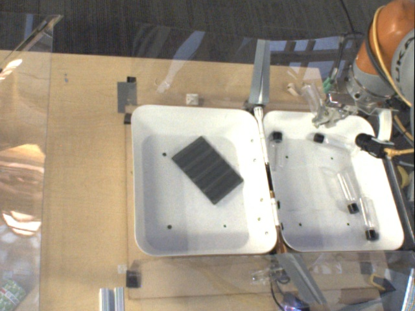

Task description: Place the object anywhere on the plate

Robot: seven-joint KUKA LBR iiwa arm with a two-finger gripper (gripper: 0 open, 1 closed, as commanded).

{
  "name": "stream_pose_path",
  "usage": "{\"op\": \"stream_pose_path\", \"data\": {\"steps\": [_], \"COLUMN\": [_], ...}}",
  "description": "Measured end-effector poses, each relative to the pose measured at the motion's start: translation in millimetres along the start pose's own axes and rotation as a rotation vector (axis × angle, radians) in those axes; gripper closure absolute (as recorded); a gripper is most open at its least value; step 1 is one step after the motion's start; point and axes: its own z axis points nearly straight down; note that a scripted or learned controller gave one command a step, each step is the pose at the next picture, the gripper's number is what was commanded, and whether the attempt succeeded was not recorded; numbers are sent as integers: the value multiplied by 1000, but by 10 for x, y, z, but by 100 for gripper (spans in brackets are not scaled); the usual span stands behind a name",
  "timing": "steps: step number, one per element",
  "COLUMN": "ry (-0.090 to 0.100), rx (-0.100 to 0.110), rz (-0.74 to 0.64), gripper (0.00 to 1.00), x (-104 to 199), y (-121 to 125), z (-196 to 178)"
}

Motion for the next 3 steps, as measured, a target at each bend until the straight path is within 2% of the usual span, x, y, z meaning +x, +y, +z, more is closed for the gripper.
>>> {"op": "stream_pose_path", "data": {"steps": [1, 2, 3], "ry": [1, 1, -1], "rx": [-1, -1, -5], "rz": [149, 149, 141], "gripper": [100, 0, 100], "x": [29, 30, 46], "y": [0, 0, 15], "z": [-443, -443, -556]}}
